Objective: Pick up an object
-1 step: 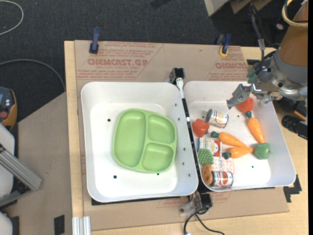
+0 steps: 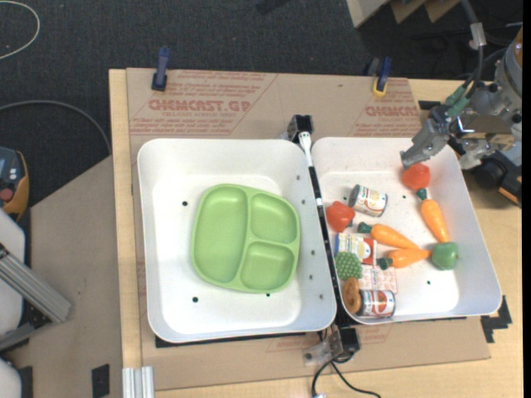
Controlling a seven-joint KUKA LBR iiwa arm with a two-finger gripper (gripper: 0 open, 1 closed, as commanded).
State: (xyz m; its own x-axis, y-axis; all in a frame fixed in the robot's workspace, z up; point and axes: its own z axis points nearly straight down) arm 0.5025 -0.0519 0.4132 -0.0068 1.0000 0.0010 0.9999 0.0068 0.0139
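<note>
Gripper (image 2: 417, 154) at right bin's (image 2: 477, 247) far edge, just above red tomato (image 2: 416, 176); finger spread cannot be told. Toys crowd bin centre; far-right corner open.

Smooth, faintly glossy white plastic for both bins (image 2: 166, 305); matt green plastic for the plate (image 2: 245, 239); shiny plastic on the toy carrots (image 2: 434, 219) and tomato (image 2: 416, 176); printed brown paper masking on the board (image 2: 207, 98); dull grey metal on the gripper (image 2: 415, 152)
</note>
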